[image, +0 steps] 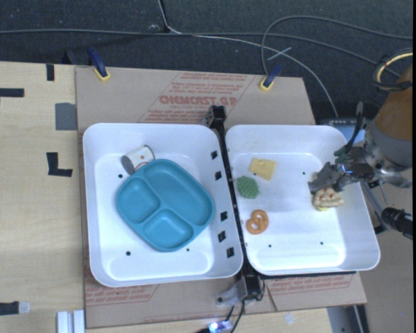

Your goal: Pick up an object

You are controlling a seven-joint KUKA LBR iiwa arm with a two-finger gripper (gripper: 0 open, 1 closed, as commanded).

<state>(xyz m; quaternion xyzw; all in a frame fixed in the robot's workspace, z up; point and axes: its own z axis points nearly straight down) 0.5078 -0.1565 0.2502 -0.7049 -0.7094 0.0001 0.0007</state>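
The gripper [328, 182] hangs over the waffle [328, 200]; you cannot tell its finger state. Centre it on the waffle before you descend.

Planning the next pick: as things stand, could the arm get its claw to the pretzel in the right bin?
Probably yes. The pretzel lies alone on the right bin's floor, apart from the green piece, with nothing over it. The claw is already in that bin, by a pale object.

The one fixed camera looks down at a slant from above the bench, far enough to take in both bins [90, 186], left of the gripper [327, 180].
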